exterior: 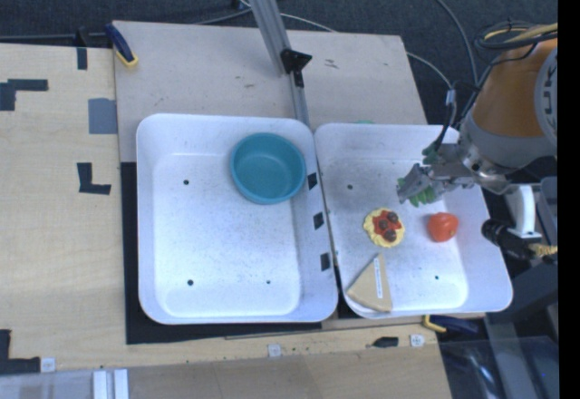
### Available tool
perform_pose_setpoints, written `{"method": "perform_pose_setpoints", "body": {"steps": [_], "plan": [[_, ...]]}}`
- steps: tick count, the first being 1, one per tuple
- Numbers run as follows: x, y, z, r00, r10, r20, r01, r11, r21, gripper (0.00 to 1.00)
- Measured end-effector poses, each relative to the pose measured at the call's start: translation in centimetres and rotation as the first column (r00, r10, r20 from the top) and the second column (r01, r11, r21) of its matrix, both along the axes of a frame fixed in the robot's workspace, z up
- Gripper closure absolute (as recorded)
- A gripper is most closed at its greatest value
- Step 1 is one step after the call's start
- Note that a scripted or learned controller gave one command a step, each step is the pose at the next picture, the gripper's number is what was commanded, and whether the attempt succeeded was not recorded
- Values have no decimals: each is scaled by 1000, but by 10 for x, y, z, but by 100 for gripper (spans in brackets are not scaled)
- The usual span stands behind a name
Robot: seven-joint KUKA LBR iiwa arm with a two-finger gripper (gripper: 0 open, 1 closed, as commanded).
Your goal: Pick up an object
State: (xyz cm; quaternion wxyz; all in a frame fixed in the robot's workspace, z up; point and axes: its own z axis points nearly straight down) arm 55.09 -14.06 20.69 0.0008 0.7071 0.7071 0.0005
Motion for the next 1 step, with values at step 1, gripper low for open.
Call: {"method": "perform_pose_setpoints", "body": {"steps": [1], "plan": [[-6, -3, 60, 1000, 0, 3, 0, 1000, 0, 100]]}}
